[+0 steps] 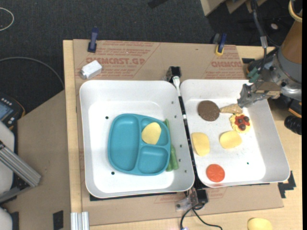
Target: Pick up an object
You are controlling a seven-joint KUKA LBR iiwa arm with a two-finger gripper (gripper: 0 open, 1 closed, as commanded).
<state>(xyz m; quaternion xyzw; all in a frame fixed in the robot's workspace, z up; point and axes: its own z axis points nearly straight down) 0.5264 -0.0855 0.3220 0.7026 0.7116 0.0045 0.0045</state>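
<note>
My gripper (245, 98) hangs over the back right of the right bin (268, 171), coming in from the right edge. Just to its lower left lies a tan wedge-shaped piece (230, 109), close to the gripper's tip. A brown round patty (208, 110) lies left of that. Below the gripper sits a yellow piece topped with red berries (241, 122). Nearer the front are two yellow lumps (200, 143) (230, 139) and a red-orange disc (215, 172).
The left bin (96, 176) holds a teal divided plate (125, 143) with a yellow piece (151, 133) in its upper right compartment and a green strip (171, 157) along its right side. A black divider (181, 104) runs between the bins. A small white block (91, 69) lies on the cardboard behind.
</note>
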